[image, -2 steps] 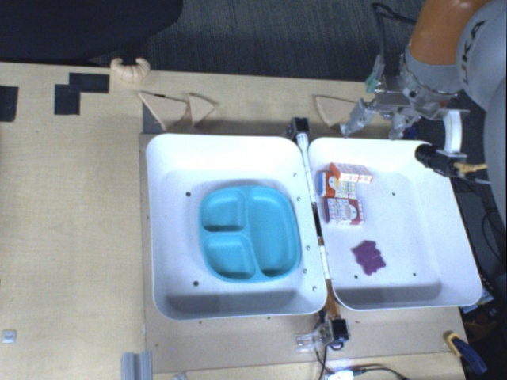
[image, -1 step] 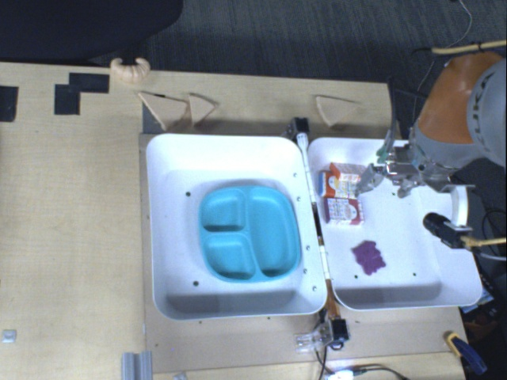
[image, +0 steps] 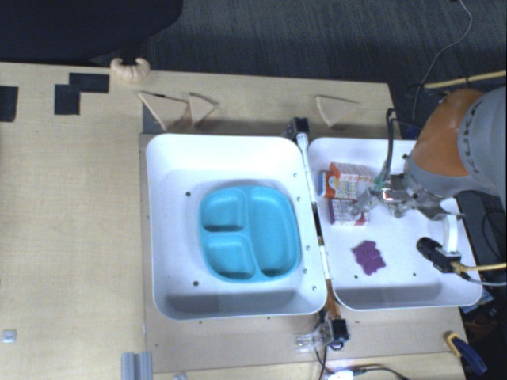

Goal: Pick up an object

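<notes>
Camera view gives us the gripper (image: 366, 203) low in the right bin (image: 412, 291), touching a small printed carton (image: 346, 190), its grip unreadable to us, with a purple scrap (image: 368, 256) lying just below.

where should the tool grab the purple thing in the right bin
Come straight down from above and pinch across its narrower width. The purple thing lies low and flat on the right bin floor, with bare floor all round it, apart from the carton, so a side approach would likely find nothing to grip.
</notes>
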`<act>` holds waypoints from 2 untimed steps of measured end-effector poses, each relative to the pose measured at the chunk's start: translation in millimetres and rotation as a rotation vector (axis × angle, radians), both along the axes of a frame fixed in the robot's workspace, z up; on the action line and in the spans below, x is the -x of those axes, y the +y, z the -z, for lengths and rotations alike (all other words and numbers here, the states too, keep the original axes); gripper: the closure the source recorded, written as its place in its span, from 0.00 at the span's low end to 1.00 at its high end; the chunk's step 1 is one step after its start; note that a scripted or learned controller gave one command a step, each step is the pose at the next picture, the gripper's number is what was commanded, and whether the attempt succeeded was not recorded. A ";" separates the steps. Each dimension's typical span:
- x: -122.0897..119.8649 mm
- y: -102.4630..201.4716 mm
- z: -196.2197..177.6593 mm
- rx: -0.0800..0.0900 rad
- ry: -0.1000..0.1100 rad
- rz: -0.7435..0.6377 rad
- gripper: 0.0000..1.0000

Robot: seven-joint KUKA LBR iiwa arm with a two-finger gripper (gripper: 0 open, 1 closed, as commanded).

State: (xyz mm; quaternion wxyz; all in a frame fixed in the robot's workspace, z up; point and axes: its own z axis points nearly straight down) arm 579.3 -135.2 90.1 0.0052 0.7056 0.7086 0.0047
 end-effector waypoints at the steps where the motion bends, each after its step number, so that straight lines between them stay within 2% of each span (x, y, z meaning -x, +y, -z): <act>1: 52.0 13.9 -0.2 0.002 -0.005 0.003 0.00; 2: 48.9 15.6 -13.1 -0.001 -0.011 0.001 1.00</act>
